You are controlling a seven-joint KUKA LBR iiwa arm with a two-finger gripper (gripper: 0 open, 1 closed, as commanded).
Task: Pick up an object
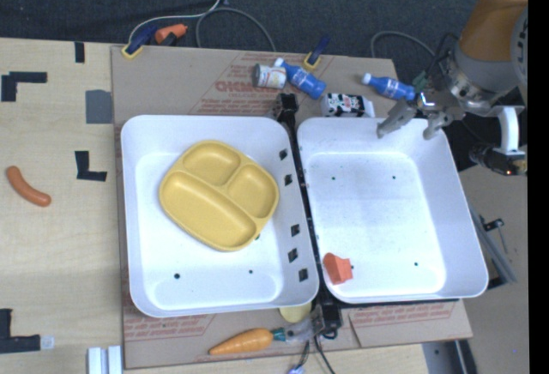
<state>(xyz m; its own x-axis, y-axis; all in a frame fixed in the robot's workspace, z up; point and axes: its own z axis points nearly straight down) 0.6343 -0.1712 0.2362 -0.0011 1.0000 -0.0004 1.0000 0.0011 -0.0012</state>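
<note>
A small orange block [338, 268] lies at the near left corner of the right bin [446, 192]. A yellow divided plate [220, 193] rests in the left bin [141, 218]. My gripper [412, 125] hangs over the far right edge of the right bin, far from the orange block. Its two grey fingers [393, 123] are spread apart with nothing between them.
Blue-and-white bottles [292, 76] and a small carton [346, 105] lie on the cardboard behind the bins. A toy carrot [242, 342] lies in front of the bins, and a sausage [27, 186] lies far left on the bench. Orange and blue clamps hold the cardboard's far edge.
</note>
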